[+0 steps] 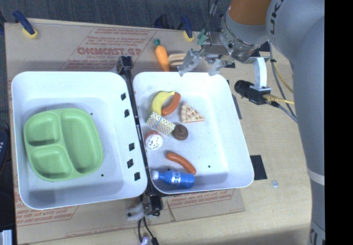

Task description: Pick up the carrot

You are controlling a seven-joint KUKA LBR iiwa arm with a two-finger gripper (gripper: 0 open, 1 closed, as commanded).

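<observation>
arm (287, 34) enters at 2 o'clock | left bin (22, 86) holds green tray (62, 143) | right bin (231, 128): banana (159, 100), bottle (174, 179), sausages | gripper (199, 67) at 12 o'clock rim, fingers spread, nothing between | carrot (161, 56) outside bin, 11 o'clock of gripper, on cardboard

Surface finishes. Gripper (201, 66) — bare grey metal fingers, dull sheen. Just to its left, the carrot (161, 57): smooth orange plastic with a slight gloss. Below the gripper, the right bin (236, 128) — white plastic, finely speckled, matt; further left, the compartment tray (62, 142) is smooth, satin green plastic. Beneath both bins lies printed brown cardboard (105, 45), matt and papery.
</observation>
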